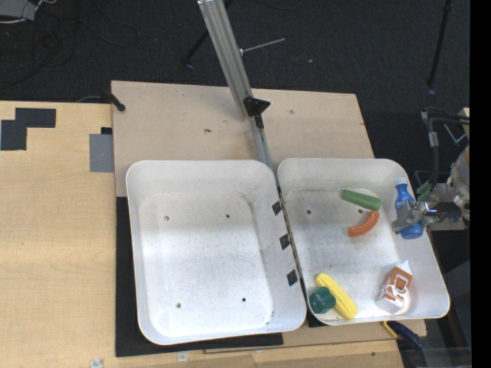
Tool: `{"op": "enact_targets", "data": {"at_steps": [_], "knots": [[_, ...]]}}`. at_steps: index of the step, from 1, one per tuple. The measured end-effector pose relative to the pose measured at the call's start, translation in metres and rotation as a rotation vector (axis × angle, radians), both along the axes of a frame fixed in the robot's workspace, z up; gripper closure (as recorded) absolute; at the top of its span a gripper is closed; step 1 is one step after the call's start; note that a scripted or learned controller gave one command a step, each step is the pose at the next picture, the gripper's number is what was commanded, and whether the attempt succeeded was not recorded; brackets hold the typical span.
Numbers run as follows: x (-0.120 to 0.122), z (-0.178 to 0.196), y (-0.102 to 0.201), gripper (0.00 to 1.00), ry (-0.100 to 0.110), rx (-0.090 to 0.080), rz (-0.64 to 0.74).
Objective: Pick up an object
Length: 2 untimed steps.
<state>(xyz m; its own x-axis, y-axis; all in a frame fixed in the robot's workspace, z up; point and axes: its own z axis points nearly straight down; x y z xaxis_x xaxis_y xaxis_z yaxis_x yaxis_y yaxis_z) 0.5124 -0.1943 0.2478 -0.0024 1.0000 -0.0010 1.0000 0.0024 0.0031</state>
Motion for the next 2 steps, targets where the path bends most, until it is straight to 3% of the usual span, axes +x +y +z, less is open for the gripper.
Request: {"op": "enact_targets", "data": {"at_steps": [2], "knots": [[0.037, -0.005, 0.093, 1.0, 0.005, 0.003, 0.002]]}}
